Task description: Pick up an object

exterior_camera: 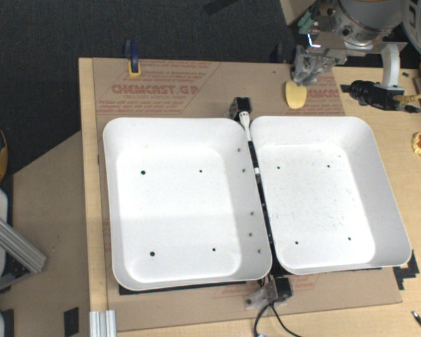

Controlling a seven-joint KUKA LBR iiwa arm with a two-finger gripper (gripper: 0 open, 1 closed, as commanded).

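Camera view: gripper (307,76) hangs beyond both bins, over the board (196,83); whether it's clenched I cannot tell. A yellow object (295,95) sits just below its tip, maybe touching.

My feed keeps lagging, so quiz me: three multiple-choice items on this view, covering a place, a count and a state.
1. Where is the pale yellow object?
A. in the left bin
B. on the board behind the right bin
C. in the right bin

2. How many white bins?
A. one
B. two
C. three

3. The object is
A. lying below the gripper
B. in the right bin
C. in the left bin

Answers: B, it sits on cardboard beyond the bin rim; B, two side by side; A, it lies on the board.
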